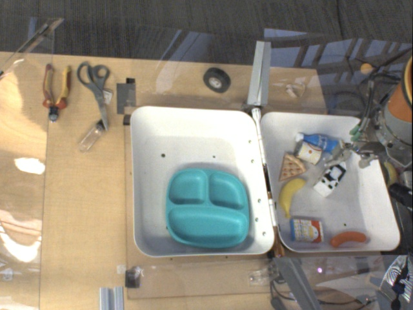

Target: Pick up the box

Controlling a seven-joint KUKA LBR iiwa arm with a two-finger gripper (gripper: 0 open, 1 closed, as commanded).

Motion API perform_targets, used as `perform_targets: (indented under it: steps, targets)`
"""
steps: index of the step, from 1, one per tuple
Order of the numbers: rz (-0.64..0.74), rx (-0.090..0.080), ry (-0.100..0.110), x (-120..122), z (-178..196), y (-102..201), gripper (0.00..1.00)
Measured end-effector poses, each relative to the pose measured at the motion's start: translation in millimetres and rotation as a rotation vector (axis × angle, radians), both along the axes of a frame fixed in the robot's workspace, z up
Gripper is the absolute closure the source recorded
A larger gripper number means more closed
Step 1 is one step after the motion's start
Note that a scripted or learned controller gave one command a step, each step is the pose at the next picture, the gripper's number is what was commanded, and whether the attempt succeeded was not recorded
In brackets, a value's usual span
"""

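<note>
Now, your risks first, then the target.

Risk 1: you have several candidates in the right white bin [377, 228], so a descent aimed loosely could land on the wrong item. The small red and white box [306, 230] lies near the front wall, left of the orange-red sausage [349, 239] and just in front of the yellow banana [290, 196].

Risk 2: the box sits close to the bin's front wall, so I judge a finger could strike the rim or shove the box against it.

Risk 3: the banana tip lies just beside the box and could be nudged or caught along with it.

Target look: a flat, roughly square carton, red with a pale printed panel, lying face up; print too small to read.

Other clutter: a black and white patterned carton [330, 179], a blue and white carton [317, 144] and a brown waffle piece [292, 167].

Arm: the grey arm with orange band [401, 102] hangs over the bin's right edge, well apart from the box.

Gripper: you cannot tell its state from this view.

Left bin: holds a teal divided plastic tray [208, 207].
</note>
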State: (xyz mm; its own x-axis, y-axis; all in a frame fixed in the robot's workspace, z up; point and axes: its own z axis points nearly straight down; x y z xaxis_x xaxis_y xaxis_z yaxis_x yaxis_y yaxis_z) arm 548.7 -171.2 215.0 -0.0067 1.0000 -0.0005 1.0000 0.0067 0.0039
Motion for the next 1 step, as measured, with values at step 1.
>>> perform_targets:
  steps: [1]
  targets:
    - [0.157,0.0,0.001,19.3,-94.3,89.6,0.0]
